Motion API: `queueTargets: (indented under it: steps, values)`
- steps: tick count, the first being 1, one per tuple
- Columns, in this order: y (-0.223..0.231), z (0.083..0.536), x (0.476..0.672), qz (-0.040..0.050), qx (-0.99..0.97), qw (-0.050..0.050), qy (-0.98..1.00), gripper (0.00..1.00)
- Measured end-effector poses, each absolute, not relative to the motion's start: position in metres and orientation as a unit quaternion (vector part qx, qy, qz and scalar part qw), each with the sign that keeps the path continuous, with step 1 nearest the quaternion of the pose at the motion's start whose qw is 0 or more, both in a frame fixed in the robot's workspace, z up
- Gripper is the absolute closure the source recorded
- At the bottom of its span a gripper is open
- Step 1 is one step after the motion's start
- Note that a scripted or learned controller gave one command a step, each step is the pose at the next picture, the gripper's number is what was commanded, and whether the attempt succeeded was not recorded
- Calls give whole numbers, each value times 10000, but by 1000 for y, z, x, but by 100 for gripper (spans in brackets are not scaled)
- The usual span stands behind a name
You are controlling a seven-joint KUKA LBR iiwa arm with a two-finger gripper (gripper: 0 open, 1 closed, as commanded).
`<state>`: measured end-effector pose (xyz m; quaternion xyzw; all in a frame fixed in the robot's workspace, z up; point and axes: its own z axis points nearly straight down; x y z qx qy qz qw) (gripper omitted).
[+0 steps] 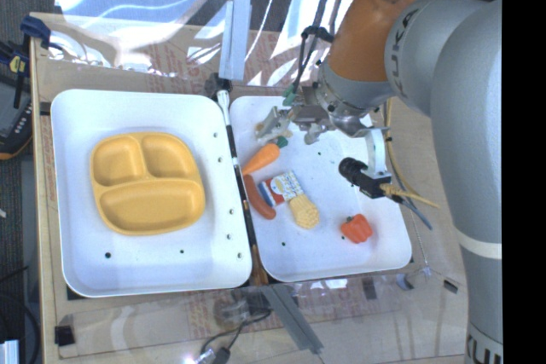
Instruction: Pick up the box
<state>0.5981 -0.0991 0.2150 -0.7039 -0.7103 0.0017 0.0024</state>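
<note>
Box lies flat in the right bin, small white carton with red and blue print, down-screen and a bit left of the gripper, apart from it, not touching. Gripper sits over the bin's upper left part near the divider, wrist pointed down into the bin, arm coming in from the right. It looks spread and nothing is seen between its tips; glare makes this hard to read, so treat as likely open, holding nothing. Carrot lies between gripper and box, slanted, its green end just under the gripper; probably the closer target for a straight drop, so a wrong grab is a risk. Sausage lies just left of the box, touching or nearly so, along the divider side. Corn is pressed against the box's lower right edge. So the box is hemmed on two sides, little room for finger entry there; free sides seem to be upper right and lower left. Pepper sits farther off, right and below. Left bin holds a yellow tray, well apart from the gripper, likely a drop spot. Pick not yet done; the gripper needs to shift down-screen past the carrot first.
</note>
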Motion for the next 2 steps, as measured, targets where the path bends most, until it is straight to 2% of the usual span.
queueTargets:
  steps: [1,2]
  values:
    - [-141,94,561,9,-6754,1,-7374,0]
    - [-141,103,560,22,-6731,1,-7395,100]
